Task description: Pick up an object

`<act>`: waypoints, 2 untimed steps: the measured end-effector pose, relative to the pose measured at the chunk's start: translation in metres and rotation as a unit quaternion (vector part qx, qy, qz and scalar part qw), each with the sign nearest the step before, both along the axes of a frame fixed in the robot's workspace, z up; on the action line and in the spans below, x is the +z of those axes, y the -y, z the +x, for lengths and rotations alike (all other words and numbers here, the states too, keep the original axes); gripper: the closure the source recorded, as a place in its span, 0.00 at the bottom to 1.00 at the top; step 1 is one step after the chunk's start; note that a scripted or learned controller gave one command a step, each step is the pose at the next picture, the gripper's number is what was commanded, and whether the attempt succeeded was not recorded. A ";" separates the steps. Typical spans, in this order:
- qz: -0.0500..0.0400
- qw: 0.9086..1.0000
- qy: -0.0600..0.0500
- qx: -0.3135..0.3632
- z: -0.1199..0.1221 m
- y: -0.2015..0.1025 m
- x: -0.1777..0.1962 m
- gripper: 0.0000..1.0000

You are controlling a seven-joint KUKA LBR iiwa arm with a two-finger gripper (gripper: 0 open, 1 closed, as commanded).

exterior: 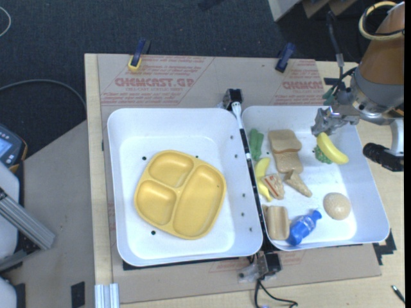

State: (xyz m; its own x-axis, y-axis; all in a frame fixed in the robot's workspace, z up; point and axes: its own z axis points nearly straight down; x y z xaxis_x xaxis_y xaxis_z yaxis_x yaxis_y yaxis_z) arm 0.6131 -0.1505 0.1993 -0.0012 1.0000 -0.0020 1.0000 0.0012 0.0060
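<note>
Closest to my camera, at the bench's front edge, a black clamp (266, 264) with trailing cables sits where the two bins meet. Behind it lies the brown cardboard sheet (192, 76) printed with red lettering, pinned at the far edge by a yellow clip (135, 61) and a blue clip (284, 58). Dark carpet (96, 11) surrounds the bench.

On my screen the left bin (122, 172) carries a yellow divided tray (180, 193), sitting slightly skewed. The right bin (366, 191) is crowded: a blue bottle (302, 227) near the front, a slice of toast (277, 221) just beside it, a round tan bun (336, 205), a sandwich wedge (275, 186), bread pieces (286, 150) and a green pod (256, 144) along the divider.

I see the gripper (329, 124) low over the right bin's far side, and the yellow banana (332, 148) lies right under it, with something green just beside the fruit. From this angle I cannot tell how the gripper is set, or whether it touches the banana.
</note>
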 end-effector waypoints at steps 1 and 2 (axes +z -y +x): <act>0.000 1.000 0.000 0.000 0.001 0.000 0.028 1.00; 0.001 1.000 -0.001 0.002 0.021 -0.053 0.019 1.00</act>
State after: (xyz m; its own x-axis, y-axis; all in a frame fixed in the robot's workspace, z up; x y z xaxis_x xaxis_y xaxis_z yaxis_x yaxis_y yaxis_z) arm 0.6342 -0.0976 0.2188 -0.0060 1.0000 0.0008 1.0000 0.0060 0.0035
